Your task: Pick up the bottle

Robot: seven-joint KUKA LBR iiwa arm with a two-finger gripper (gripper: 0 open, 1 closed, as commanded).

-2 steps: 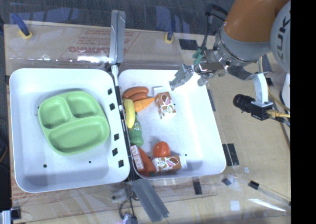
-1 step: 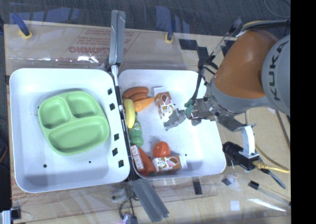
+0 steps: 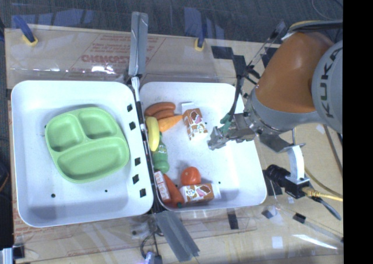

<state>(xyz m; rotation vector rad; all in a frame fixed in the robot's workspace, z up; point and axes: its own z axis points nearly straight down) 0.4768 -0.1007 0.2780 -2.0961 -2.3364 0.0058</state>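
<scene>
In the camera view, locate the end effector above the middle of the right bin, just beside the upper carton and apart from it. Treat its degree of opening as impossible to tell from this angle; record nothing visibly held. Identify the bottle provisionally as the red item with a pale label lying on its side in the near left corner of the right bin, against the left wall, touching the lower carton and near the tomato. Disregard the green plate in the left bin. Classify the current step as approach, with the grasp not yet made. For the next move, expect to travel toward the near left corner, line up across the bottle's narrow width, and descend without catching the wall, the lower carton or the tomato.
</scene>
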